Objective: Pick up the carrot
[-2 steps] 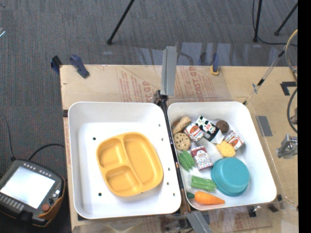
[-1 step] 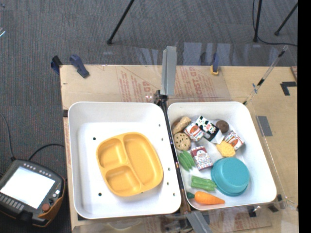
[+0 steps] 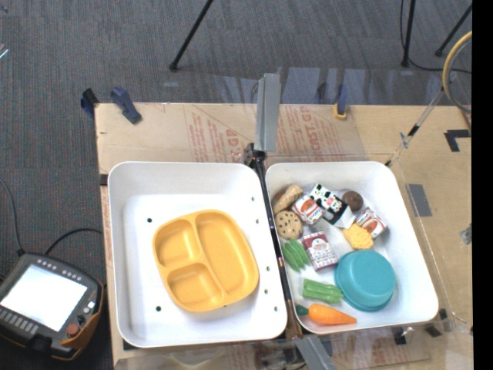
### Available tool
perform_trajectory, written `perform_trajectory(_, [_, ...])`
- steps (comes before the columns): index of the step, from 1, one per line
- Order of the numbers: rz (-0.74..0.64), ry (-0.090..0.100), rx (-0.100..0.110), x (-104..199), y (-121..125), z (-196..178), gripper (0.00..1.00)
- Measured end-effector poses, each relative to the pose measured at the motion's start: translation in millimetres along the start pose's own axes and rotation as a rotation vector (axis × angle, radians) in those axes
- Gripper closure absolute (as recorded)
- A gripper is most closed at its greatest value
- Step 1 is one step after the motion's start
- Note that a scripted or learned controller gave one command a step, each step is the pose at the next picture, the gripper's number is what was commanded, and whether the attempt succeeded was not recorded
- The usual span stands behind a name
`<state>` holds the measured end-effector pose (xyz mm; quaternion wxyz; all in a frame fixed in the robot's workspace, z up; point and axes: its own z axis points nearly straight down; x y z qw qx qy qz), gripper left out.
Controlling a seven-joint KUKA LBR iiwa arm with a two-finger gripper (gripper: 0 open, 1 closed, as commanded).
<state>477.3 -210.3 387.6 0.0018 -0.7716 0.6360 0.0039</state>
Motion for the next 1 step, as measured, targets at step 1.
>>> perform_trajectory(1, [-0.057,-0.007,-0.01,-13.2,-3.1,167.4,1.0])
